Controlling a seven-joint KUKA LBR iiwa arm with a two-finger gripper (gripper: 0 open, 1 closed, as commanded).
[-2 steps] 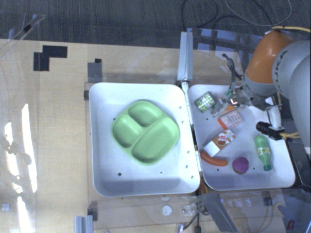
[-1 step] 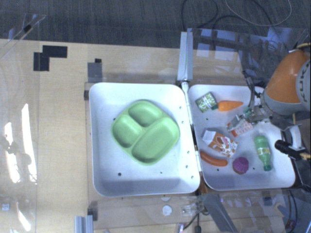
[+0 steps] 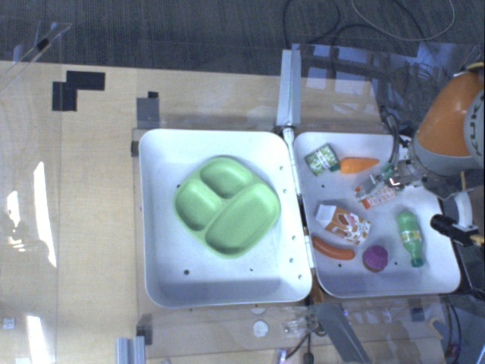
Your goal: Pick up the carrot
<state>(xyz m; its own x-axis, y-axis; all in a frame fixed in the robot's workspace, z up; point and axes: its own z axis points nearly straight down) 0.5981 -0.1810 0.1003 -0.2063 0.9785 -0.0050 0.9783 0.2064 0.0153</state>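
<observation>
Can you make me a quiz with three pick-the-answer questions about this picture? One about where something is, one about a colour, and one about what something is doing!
1. Where is the carrot?
A. right bin
B. left bin
C. on the floor

2. What colour is the divided plate?
A. red
B. green
C. blue

3. How is the bottle sitting?
A. standing up
B. hanging from the gripper
C. lying down

Answers: 1 A, it lies near the right bin's far edge. 2 B, it looks light green. 3 C, it lies flat on the bin floor.
</observation>
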